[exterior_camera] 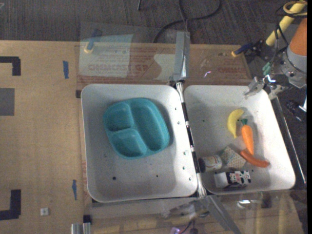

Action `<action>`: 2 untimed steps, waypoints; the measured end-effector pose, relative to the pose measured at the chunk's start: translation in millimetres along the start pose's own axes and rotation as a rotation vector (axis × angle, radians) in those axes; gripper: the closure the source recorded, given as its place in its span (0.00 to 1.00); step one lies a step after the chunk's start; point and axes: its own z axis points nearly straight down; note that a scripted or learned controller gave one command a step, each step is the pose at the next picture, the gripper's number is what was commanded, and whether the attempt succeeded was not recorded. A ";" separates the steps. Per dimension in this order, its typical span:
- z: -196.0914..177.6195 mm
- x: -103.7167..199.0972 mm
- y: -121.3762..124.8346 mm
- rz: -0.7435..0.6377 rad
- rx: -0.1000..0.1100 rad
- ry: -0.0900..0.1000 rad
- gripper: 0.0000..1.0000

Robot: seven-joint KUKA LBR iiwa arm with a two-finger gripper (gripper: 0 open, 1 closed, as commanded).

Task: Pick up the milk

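Note:
The milk (233, 178) is a small white carton with black cow patches. It lies on its side against the near wall of the right bin (207, 111). My gripper (260, 85) hangs over the far right corner of that bin, well away from the milk and above the bin floor. Nothing shows in its grasp.
Just behind the milk in the right bin lie a small can (210, 163) and a patterned packet (233, 157). A carrot (248, 138), a second orange piece (254, 160) and a yellow banana (234, 121) lie nearby. The left bin (97, 179) holds a teal divided plate (136, 127).

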 end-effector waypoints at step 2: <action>33.1 0.6 16.6 -0.131 0.000 -0.001 0.00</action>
